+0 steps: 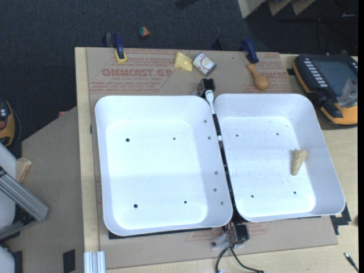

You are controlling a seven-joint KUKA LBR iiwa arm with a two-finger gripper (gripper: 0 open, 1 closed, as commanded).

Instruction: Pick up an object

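A small tan, elongated object (298, 161) lies in the right bin (273, 110), near its right wall and roughly halfway down. The left bin (153, 110) is a shallow white tray with a few dark dots on its floor.
Behind the bins on the brown board lie a yellow wedge (182, 61), a small white box (204, 63) and a tan wooden piece (259, 78). Blue clamps (119, 46) hold the board's far edge. A yellow-and-black pendant (330, 84) sits at the right.
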